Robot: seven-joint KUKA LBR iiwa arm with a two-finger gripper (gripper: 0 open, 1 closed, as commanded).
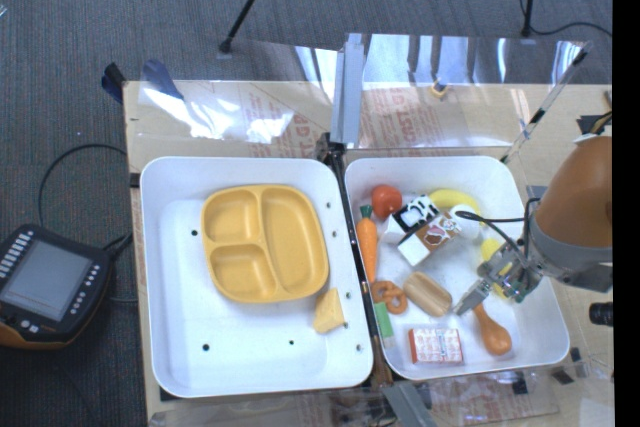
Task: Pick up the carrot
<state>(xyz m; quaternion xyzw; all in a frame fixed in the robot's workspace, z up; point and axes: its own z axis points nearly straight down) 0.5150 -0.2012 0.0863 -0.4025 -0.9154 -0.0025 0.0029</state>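
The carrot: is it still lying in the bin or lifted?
Lying in the right bin: the carrot rests along its left wall, gripper apart.

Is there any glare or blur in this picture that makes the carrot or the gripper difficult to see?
In the camera view, glare lies on the clear panel behind the bins, not on the carrot, which is evenly lit and sharp; the gripper looks soft and small, with a faint shadow on the right bin.

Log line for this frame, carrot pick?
carrot: against right bin's left wall, untouched | gripper: low over right bin, right of hot dog, apart from carrot | phase: not grasped
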